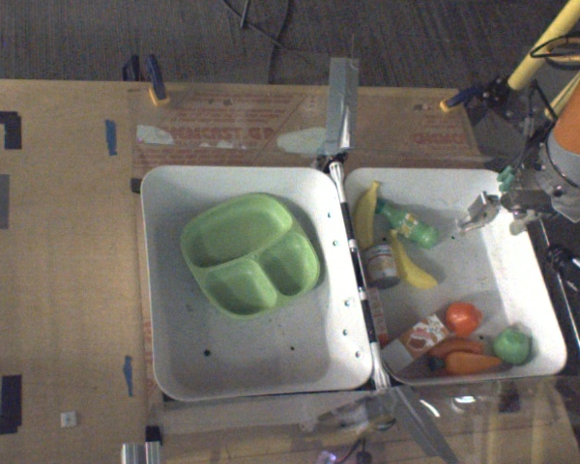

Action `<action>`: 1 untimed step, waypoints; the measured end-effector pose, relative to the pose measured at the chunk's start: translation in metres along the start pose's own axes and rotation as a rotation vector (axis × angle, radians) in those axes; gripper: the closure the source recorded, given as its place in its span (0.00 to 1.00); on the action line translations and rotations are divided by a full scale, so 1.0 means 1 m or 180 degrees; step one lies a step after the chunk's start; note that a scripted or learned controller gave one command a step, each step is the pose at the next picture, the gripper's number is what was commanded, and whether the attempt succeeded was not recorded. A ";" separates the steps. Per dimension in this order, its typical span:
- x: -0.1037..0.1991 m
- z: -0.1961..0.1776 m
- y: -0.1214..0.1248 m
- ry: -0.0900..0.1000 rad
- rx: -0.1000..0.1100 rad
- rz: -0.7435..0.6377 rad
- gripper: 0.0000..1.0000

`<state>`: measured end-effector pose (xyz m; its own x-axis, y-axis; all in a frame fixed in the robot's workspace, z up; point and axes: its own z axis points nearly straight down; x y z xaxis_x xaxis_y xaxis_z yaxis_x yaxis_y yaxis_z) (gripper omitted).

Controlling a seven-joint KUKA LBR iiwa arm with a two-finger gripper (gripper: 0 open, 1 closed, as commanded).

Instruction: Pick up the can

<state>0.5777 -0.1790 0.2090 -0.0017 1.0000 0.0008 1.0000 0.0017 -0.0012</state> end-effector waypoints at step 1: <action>-0.035 0.099 -0.045 0.0007 0.0005 0.0344 0.00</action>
